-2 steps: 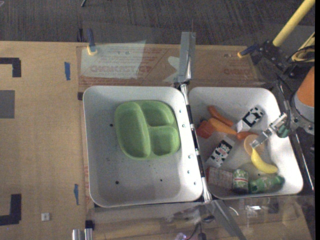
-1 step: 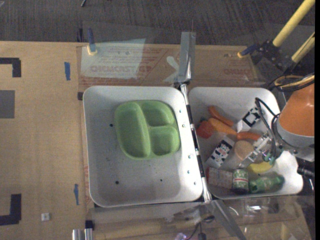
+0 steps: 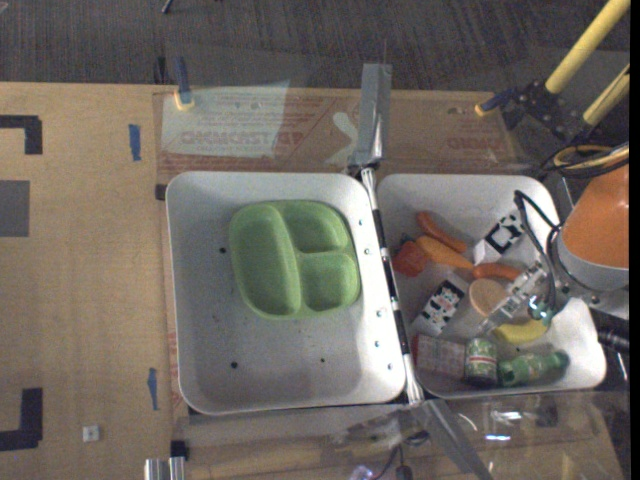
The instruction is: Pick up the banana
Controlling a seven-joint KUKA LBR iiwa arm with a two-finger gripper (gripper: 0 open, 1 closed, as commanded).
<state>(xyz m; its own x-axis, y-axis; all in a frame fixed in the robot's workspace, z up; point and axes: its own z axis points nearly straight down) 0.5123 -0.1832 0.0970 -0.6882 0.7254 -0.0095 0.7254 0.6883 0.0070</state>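
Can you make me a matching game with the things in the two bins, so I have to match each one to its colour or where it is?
Things:
1. divided plate
2. banana
3. bottle
4. carrot

Clues:
A. orange, near the right bin's far side
B. yellow, just under the hand
C. light green, in the left bin
D. dark green, lying at the right bin's near edge

Pairs: 1-C, 2-B, 3-D, 4-A

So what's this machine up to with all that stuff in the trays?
A robot arm reaches in from the right over the right bin, which holds a jumble of toy food and small packages. Its pincer sits low in that bin, right above the yellow banana it is meant to pick up. Whether it has actually caught the banana cannot be told from here. The left bin holds a green divided plate.
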